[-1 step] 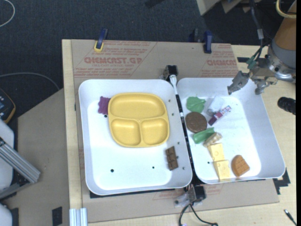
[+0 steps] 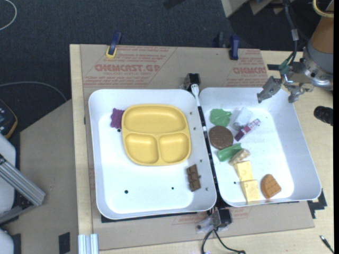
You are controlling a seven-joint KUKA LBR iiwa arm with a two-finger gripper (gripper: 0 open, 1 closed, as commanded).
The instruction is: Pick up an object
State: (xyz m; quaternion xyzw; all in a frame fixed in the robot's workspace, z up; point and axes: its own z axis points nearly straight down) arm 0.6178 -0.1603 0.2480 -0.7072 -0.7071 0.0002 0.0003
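The yellow tray (image 2: 157,133) partly hides a purple item (image 2: 116,118).

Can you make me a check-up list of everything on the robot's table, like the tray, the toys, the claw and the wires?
Surface: two white bins, left bin and right bin, on a brown board.
Job's things: right bin holds green pieces, a brown disc, yellow blocks, an orange piece.
Clutter: yellow divided tray, purple piece, brown bar in the left bin.
Gripper: gripper open, holding nothing, above the right bin's far edge.
Cables: white cable on the floor.
Surroundings: dark carpet.
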